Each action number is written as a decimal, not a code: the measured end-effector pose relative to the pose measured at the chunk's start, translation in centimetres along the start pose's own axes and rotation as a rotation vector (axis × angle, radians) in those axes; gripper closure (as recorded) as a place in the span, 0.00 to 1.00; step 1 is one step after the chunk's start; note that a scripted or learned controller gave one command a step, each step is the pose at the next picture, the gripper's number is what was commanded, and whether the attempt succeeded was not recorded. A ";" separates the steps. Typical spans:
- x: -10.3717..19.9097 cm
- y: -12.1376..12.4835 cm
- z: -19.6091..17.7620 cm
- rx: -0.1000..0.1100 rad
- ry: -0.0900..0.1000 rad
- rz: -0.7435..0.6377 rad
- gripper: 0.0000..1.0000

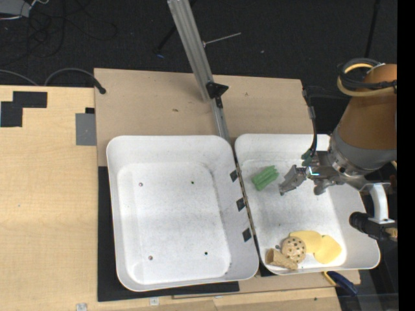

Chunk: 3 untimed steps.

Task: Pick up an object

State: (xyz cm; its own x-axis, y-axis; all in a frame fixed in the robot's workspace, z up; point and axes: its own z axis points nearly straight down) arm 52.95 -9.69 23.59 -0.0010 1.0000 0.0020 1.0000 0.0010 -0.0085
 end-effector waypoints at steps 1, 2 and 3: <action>-0.2 0.1 -0.2 -0.005 -0.001 0.005 0.00; 0.2 0.3 6.2 0.002 0.000 0.002 0.00; -0.4 0.9 11.7 0.001 0.000 0.002 0.00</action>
State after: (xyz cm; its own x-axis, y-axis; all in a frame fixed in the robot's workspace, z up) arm 53.80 -10.04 11.89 0.0011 1.0000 0.0017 1.0000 -0.0011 -0.0091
